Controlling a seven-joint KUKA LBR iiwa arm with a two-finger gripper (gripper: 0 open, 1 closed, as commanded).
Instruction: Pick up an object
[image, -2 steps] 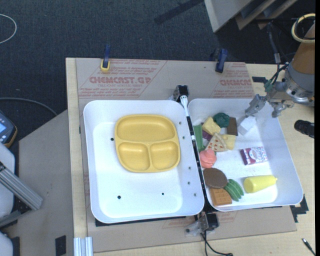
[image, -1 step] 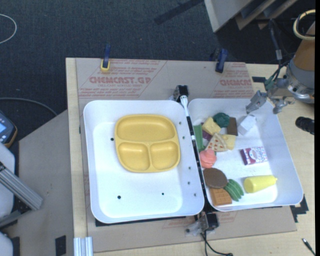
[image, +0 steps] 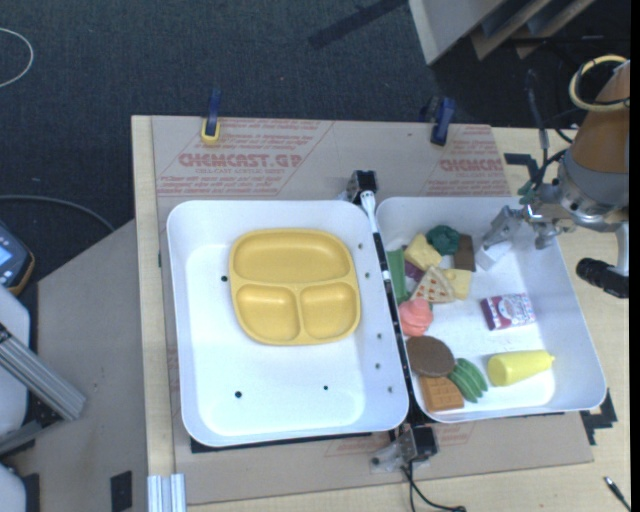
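- End effector: hangs over the right bin near its 1 o'clock corner, on the arm entering from 3 o'clock; whether the fingers are apart or together I cannot tell, and nothing is seen between them.
- Right bin contents: toys crowded along its 9 o'clock wall, a few toward the middle.
- Purple packet: nearest loose item, lying flat toward 6 o'clock from the end effector, clear of its neighbours; judged the easiest target.
- Yellow corn: farther toward 6 o'clock, long axis running roughly 9 to 3 o'clock, tilted slightly; a grasp would best close across that axis.
- Green toy: toward 9 o'clock from the end effector, beside a cheese wedge and a pizza slice; tightly packed, so fingers may snag.
- Pink ball, brown cookie, green pepper: along the 9 o'clock wall toward 7 o'clock, well apart from the end effector.
- Left bin: holds a yellow tray, farthest away toward 9 o'clock.
- Counter: carries both bins.
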